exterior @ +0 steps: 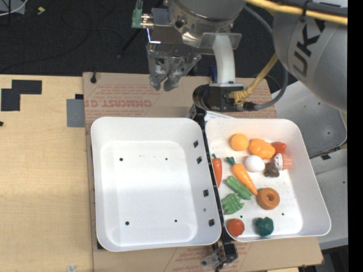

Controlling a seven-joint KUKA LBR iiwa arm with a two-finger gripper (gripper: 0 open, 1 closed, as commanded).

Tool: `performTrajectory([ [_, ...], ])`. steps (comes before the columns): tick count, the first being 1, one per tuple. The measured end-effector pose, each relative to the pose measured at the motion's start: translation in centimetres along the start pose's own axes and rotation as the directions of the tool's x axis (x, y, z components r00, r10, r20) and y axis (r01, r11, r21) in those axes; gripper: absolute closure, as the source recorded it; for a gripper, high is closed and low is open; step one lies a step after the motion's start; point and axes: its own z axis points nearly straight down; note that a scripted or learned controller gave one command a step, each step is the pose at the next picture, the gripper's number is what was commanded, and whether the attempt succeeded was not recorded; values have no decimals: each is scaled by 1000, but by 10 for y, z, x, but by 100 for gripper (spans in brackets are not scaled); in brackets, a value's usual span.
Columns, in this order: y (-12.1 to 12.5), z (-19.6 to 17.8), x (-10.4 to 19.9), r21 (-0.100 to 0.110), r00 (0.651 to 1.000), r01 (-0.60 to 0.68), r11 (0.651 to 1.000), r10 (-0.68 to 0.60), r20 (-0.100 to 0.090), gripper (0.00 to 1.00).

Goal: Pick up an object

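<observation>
My gripper [164,84] hangs high above the back edge of the left bin [147,191], over the cardboard sheet; its fingers are shut with nothing between them. The right bin [306,208] holds the toy food: an orange ball [239,141], an orange-yellow fruit [261,148], a white egg [254,164], a carrot [245,176], a second carrot [217,170] against the left wall, green pods [238,187], a green leafy piece [231,203], a brown donut [267,198], a red tomato [235,226] and a dark green piece [264,226]. All of it lies well to the right of and below the gripper.
A red piece [279,147] and a small brown-and-pink toy [277,164] lie near the right bin's far side. The two bins meet along a black-clipped seam [205,174]. A cardboard sheet [119,98] lies under the bins on the pale wooden bench [39,174].
</observation>
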Motion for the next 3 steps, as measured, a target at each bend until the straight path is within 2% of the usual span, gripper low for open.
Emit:
performTrajectory([
  [1,-12,236,5,13,1000,-3,1000,2,7,100],
  [2,51,-10,4,-20,1000,-1,1000,0,-5,100],
  [3,82,279,4,14,1000,-4,1000,4,6,100],
])
